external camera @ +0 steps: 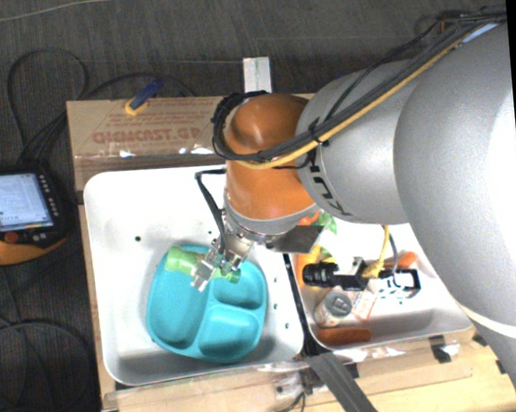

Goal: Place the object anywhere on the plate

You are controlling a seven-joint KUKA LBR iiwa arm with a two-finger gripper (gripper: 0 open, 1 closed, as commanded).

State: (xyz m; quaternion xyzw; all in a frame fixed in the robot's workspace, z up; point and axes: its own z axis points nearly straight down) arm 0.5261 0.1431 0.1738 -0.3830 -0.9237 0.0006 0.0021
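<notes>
End effector (pixel 212 271) over blue plate (pixel 205 317) — green object (pixel 184 259) beside it.

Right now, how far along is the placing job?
Done: the end effector is over the blue plate in the left bin. In hand: a green object lies at the plate's upper rim beside the end effector; I cannot tell if it is gripped or released. Left: confirm it rests on the plate, then pull the arm away.

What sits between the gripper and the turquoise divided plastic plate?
Camera view: a green object at the gripper, directly over the turquoise divided plastic plate. Whether it touches the plate is unclear.
</notes>
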